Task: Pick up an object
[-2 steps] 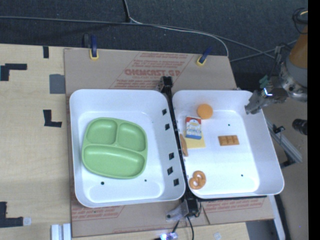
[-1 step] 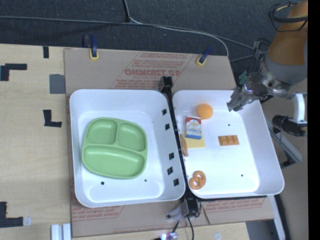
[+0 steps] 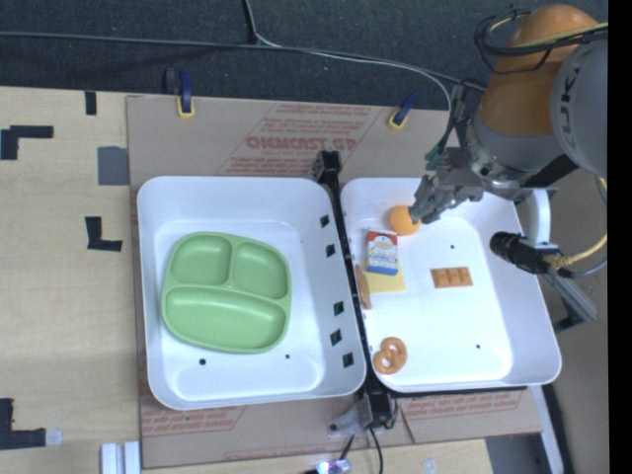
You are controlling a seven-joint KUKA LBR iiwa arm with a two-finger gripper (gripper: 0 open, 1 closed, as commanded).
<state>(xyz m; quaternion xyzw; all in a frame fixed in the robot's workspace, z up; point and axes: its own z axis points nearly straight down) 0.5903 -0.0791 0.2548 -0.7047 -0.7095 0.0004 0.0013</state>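
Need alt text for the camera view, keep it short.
A grey robot arm's gripper hangs beside an orange ball in the right bin, which also holds a small carton, cracker and pretzel. The left bin holds a green divided plate.

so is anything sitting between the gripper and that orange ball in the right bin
Nothing visible does. The gripper hangs right beside the orange ball, and the small carton lies nearer the camera, out of the path.

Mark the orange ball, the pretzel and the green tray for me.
orange ball [image 3: 401, 220]: camera view, on its visible left half.
pretzel [image 3: 389, 355]: camera view, on its middle.
green tray [image 3: 227, 292]: camera view, on the floor of its large front compartment.
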